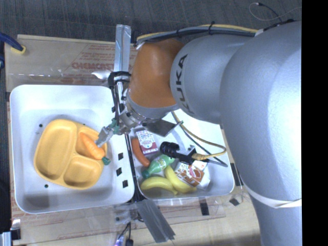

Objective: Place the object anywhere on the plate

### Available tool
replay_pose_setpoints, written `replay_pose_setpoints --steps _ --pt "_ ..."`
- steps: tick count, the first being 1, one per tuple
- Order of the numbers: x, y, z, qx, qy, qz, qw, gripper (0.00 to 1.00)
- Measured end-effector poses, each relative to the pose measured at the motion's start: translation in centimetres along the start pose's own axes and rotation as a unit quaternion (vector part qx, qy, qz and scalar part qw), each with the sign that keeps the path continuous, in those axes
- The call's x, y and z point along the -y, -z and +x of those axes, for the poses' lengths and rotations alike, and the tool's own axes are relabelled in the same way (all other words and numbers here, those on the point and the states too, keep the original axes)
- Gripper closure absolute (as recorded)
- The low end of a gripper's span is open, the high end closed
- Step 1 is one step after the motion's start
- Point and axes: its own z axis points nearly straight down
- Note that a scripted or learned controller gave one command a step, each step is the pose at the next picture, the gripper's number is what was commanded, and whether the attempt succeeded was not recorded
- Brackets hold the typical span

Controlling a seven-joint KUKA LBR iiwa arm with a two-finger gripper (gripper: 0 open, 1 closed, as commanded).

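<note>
while the gripper (105, 134) hangs over the right rim of the yellow plate (56, 155) in the left bin (31, 101), the carrot (92, 148) lies on the plate's upper right compartment, green end off the edge. jaws: cannot tell whether they grip it or stand apart beside its top. advice: release fully, lift straight, avoid dragging the carrot off the rim. right bin (218, 186): bananas (164, 183), sausage (139, 152), packets.
</note>
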Motion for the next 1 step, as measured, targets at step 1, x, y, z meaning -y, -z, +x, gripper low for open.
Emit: replay_pose_setpoints --steps 1 --pt "-0.68 3.30 -7.82 0.001 -0.002 -0.002 1.0000 0.00"
